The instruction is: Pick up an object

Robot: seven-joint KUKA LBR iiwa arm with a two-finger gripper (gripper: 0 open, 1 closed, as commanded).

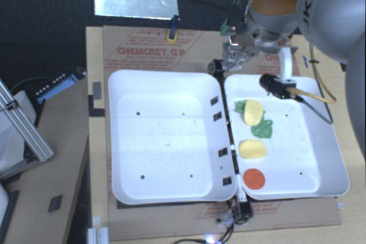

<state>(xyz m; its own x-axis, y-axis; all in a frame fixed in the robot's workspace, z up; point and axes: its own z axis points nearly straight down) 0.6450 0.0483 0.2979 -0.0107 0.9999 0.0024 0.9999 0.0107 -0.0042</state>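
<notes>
the claw [237, 54] is hanging above the far edge of the right bin [320, 146], grasping nothing; whether it is clenched or released, i cannot tell. in that bin, near the divider, a yellow piece [254, 111] is lying against a green piece [263, 129], with another yellow piece [252, 149] and an orange-red disc [254, 179] nearer the camera.

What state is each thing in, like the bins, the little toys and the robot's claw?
Left bin: lying flat, nothing in it.
Right bin: holds all four toys.
Upper yellow piece: resting partly on the green piece.
Green piece: lying partly under the yellow one.
Lower yellow piece: lying loose, alone.
Red-orange disc: lying flat near the front.
Gripper: above the bins' far edge, holding nothing visible.
</notes>
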